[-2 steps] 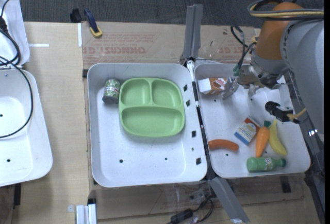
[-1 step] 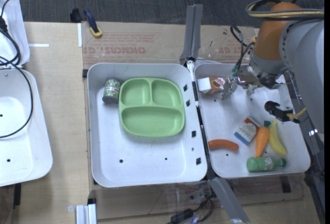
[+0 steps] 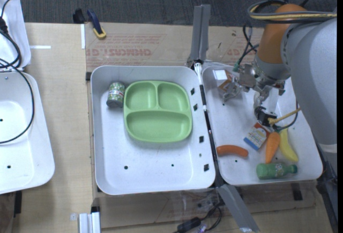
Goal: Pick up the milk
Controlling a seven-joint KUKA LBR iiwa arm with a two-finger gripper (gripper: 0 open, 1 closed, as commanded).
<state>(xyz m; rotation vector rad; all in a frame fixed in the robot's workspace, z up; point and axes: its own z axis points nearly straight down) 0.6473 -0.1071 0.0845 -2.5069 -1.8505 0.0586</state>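
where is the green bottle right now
In the camera view the green bottle lies in the right-hand bin, at its near edge, just below the carrot and banana.

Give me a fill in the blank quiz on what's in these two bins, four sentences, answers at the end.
1. The green plate is divided into ___ compartments.
2. Of the two bins, the end effector is over the one on the view's ___.
3. The carrot lies between the small carton and the ___.
4. The bottle lying by the carrot's tip is ___ in colour.

Missing words: three; right; banana; green.
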